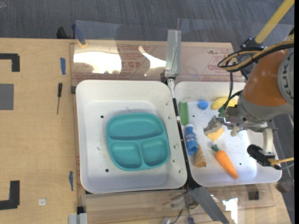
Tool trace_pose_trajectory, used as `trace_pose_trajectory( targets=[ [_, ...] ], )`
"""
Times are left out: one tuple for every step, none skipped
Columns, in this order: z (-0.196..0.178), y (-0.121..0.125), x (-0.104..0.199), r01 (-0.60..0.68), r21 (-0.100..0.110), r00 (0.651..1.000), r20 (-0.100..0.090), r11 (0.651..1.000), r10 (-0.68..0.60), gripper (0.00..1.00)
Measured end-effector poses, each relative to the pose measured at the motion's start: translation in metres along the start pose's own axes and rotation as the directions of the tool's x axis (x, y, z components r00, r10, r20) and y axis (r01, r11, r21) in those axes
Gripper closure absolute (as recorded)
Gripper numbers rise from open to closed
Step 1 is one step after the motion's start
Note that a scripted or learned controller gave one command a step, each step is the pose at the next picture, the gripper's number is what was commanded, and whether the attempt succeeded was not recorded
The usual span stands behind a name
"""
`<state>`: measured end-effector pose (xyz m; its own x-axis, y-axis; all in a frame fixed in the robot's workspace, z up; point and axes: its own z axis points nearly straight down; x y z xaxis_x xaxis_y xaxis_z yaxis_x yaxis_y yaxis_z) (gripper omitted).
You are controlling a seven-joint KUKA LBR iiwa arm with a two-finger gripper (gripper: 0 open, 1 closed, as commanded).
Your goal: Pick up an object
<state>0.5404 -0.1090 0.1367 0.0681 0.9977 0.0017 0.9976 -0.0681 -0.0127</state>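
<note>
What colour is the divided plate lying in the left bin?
Teal, all three compartments alike: the divided plastic plate in the left white bin, seen clearly in the camera view.

Two shallow white bins side by side: left bin (88, 139), right bin (247, 174). One teal divided tray (137, 140) in the left bin, with three compartments: one long at the far side, two smaller at the near side. In the right bin, seven small things: one green stick (183, 113) along the left wall, one blue bottle (190, 141) just nearer than it, one waffle cone (199, 158) nearer again, one orange carrot (225, 163) toward the near side, one small blue piece (202, 104) at the far side, one yellow banana-like piece (218, 102) beside that, one pale yellow piece (215, 134) in the middle. One gripper (223, 125) on one arm. One black screwdriver (59, 97) on the bench, left.
</note>
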Motion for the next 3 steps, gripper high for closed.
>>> trace_pose_trajectory(
  targets=[
    [0.050, -0.058, -0.011, 0.155, -0.019, 0.988, 0.004, 0.988, -0.155, 0.00],
    [0.038, -0.056, -0.011, 0.153, -0.026, 0.988, 0.006, 0.988, -0.153, 1.00],
    [-0.122, -0.057, 0.059, 0.215, -0.021, 0.977, 0.005, 0.976, -0.215, 1.00]
  ],
)
